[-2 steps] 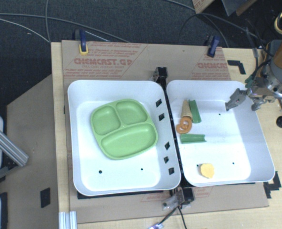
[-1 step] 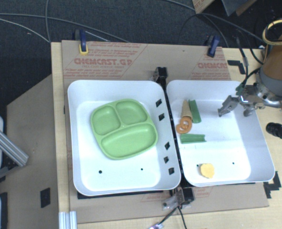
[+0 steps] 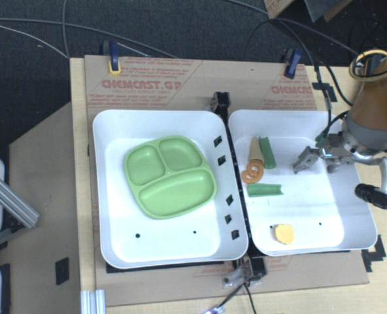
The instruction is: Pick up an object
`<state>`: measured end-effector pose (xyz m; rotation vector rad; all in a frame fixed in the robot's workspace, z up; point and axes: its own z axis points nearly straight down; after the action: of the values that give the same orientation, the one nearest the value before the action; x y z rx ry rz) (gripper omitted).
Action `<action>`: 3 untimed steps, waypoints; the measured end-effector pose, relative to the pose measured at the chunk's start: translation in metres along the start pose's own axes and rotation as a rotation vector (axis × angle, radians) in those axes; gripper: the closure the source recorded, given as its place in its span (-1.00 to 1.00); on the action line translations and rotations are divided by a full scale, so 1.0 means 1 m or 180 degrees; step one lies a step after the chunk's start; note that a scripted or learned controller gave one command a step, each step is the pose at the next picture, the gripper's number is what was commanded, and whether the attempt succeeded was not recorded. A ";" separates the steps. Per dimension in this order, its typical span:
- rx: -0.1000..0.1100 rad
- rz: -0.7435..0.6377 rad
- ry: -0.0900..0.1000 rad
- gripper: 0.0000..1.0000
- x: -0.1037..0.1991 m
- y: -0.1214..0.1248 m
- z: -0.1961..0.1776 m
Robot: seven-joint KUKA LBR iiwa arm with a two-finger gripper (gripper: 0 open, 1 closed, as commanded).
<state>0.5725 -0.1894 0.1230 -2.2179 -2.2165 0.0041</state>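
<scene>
Camera view: end effector (image 3: 309,159) hovers above right bin (image 3: 324,231), holding nothing.

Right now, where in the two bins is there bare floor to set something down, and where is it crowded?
Left bin: the green divided plate takes the middle; bare floor runs along the near edge. Right bin: open floor lies between the yellow piece and the tool. Crowded by the divider: orange ring, green sticks.

Dark carpeted floor (image 3: 180,18) with cables, cardboard-topped bench (image 3: 148,77).
</scene>
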 end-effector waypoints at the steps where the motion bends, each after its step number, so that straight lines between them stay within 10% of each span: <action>1: -0.0002 -0.0002 0.0001 -1.00 0.001 0.000 0.040; 2: -0.0021 -0.0001 -0.0002 1.00 0.001 0.001 0.027; 3: -0.0036 0.0001 -0.0013 1.00 -0.007 -0.004 -0.031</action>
<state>0.5683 -0.1966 0.1540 -2.2262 -2.2238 -0.0039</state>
